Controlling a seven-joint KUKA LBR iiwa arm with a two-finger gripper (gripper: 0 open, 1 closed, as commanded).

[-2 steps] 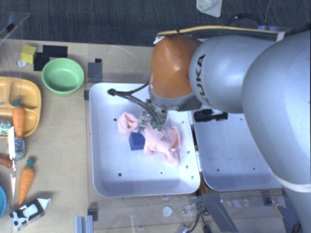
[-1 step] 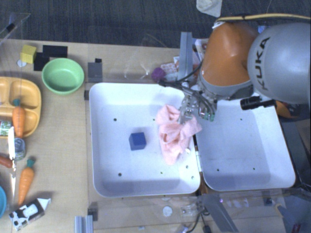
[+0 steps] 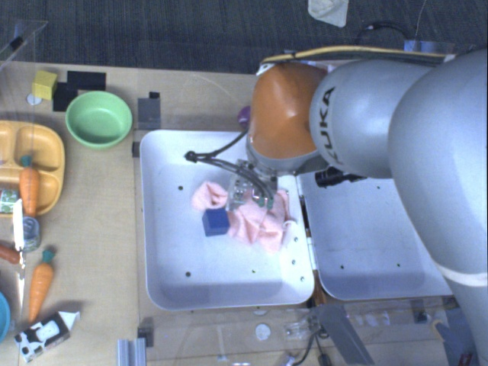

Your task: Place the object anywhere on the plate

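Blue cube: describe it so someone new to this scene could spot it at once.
Find the left white bin, the one the arm reaches over. Near its middle lies a crumpled pink cloth, with the end effector above it. The blue cube sits at the cloth's left edge, below the end effector's left side: small, boxy, and the only dark blue thing in that bin.

1. The single camera sits fixed above the counter (image 3: 91, 242), looking down at a slant.
2. It frames both white bins, the left bin (image 3: 168, 280) central and the right bin (image 3: 366, 273) beside it.
3. The arm (image 3: 396, 128) enters from the right, looming near the lens.
4. Dark floor (image 3: 152, 14) crosses the top.
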